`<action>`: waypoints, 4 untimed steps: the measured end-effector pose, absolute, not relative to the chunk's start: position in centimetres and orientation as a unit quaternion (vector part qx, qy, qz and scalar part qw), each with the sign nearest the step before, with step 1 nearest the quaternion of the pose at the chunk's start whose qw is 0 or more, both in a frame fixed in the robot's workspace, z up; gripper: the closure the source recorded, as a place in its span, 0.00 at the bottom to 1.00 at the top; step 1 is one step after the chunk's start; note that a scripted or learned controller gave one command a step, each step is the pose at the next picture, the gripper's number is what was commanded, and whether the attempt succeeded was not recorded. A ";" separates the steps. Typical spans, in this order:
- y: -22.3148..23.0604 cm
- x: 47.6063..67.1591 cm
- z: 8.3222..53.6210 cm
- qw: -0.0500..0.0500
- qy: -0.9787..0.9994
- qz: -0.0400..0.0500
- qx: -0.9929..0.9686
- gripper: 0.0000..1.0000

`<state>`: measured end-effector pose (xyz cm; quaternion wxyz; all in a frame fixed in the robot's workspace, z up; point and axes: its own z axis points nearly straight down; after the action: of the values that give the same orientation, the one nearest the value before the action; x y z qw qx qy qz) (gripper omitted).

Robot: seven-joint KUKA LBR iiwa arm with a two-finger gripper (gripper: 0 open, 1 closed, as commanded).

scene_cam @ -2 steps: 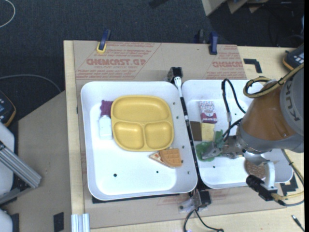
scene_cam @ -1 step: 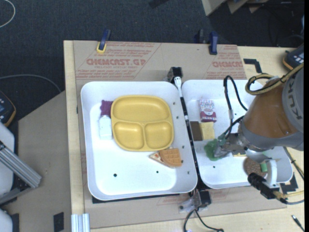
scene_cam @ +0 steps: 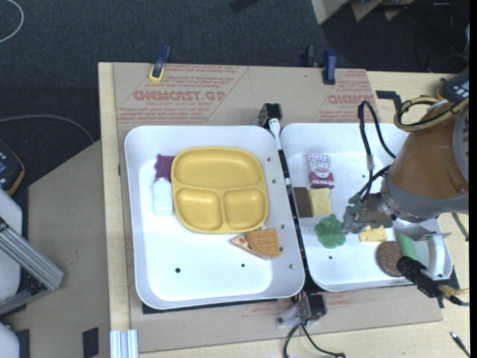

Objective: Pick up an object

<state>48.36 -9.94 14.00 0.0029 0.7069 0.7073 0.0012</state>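
Note:
My gripper [scene_cam: 361, 216] is low in the right bin [scene_cam: 339, 274], just right of a green broccoli piece [scene_cam: 329, 233] and above a yellow block [scene_cam: 373, 235]. A brown cookie [scene_cam: 388, 256] lies at the bin's front right beside a green item [scene_cam: 406, 245]. Further back in that bin are a red and white packet [scene_cam: 320, 168], a pale yellow cheese slice [scene_cam: 321, 201] and a dark brown bar [scene_cam: 302, 201]. I see nothing clearly held between the fingers.
The left bin [scene_cam: 149, 259] holds a yellow divided plate [scene_cam: 220, 189], a waffle wedge [scene_cam: 259, 243], a white bottle [scene_cam: 162, 196] and a purple item [scene_cam: 164, 165]. Cables loop over the arm at the right. Clamps sit at the bench's back edge.

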 end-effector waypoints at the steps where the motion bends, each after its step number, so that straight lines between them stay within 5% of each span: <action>1: -9.7 48.9 20.3 0.004 0.708 0.002 0.707 1.00; 2: -9.7 49.0 22.6 0.003 0.708 0.001 0.707 1.00; 4: -2.9 56.5 21.4 0.002 0.709 0.002 0.705 1.00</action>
<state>56.50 -2.93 21.45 0.0018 0.7051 0.7091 0.0017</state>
